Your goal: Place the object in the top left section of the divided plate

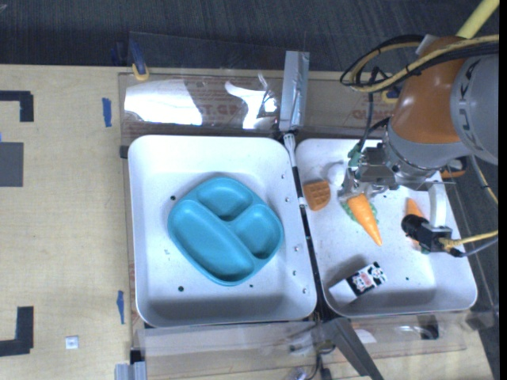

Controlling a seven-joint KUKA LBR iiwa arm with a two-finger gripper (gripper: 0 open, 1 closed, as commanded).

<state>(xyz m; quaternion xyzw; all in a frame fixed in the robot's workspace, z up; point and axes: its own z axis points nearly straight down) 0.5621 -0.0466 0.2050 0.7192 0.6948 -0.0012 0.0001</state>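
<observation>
A blue divided plate (226,229) with three sections lies in the left bin (150,172). In the right bin (451,291) an orange toy carrot (365,215) lies with its thick end toward the back. My gripper (356,182) hangs just over that thick end, at the end of the grey and orange arm reaching in from the right. Whether it touches the carrot is unclear. A brown waffle-like piece (317,194) sits beside the divider between the bins, left of the carrot.
A small orange piece (414,207) lies right of the carrot, partly behind the wrist. A black-and-white patterned object (366,279) rests near the right bin's front wall. A metal divider post (293,93) stands behind the bins.
</observation>
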